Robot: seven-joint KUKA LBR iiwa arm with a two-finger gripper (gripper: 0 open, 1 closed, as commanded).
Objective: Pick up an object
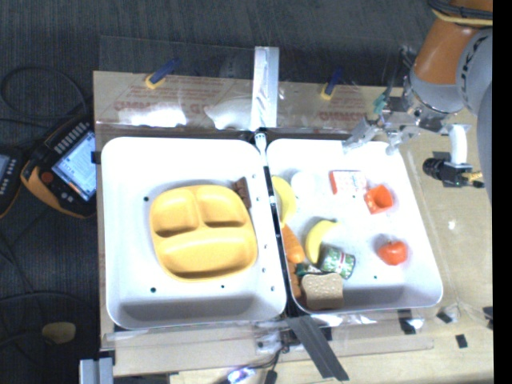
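Objects lie in the right bin point(420, 238): a red-and-white carton point(346, 182), an orange pepper point(379, 198), a tomato point(392, 251), a banana point(318, 237), a can point(338, 262). The hand point(386, 133) hovers at that bin's far right corner, above and apart from them; whether it is wide or narrow cannot be told. A yellow tray point(203, 230) sits in the left bin point(120, 214).

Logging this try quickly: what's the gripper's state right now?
Gripper: over the right bin's far edge; open or shut cannot be told; nothing seen between its fingers.
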